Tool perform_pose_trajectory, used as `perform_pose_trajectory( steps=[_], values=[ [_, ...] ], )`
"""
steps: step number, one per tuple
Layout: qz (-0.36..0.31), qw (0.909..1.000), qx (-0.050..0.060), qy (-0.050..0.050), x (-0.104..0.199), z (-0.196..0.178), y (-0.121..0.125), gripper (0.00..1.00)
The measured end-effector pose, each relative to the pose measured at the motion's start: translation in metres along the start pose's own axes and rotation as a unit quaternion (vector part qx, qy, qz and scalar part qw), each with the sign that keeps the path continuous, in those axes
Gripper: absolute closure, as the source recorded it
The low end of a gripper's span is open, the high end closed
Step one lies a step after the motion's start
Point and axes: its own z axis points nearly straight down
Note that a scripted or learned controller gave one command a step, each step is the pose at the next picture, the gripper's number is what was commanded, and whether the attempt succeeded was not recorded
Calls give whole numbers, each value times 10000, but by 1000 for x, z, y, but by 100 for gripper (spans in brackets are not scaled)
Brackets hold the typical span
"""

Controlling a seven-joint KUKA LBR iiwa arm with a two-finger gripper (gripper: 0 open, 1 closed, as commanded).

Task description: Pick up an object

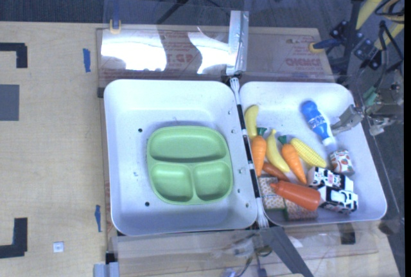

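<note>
The right bin [282, 97] holds a heap of toy food. A blue bottle [316, 120] with a white neck lies near its back right. Two bananas [251, 120] [275, 152], two carrots [258, 153] [294, 162] and a corn cob [308, 152] lie in the middle. An orange-red sausage-like piece [297, 194] and a black-and-white cow toy [335, 188] lie at the front, with a small can [341, 161] beside them. My gripper [353, 117] hangs at the bin's right rim, just right of the blue bottle, with nothing seen in it.
The left bin [122, 141] holds a green divided plate [189, 163]. Clear plastic panels [167, 44] stand behind both bins. Cables and stands [379, 70] crowd the right side past the bin's rim. Bare wooden bench [45, 141] lies to the left.
</note>
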Motion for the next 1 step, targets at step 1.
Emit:
perform_pose_trajectory(
  steps=[1],
  values=[
    [144,9999,-17,-13,-21,65,152,0]
  ],
)
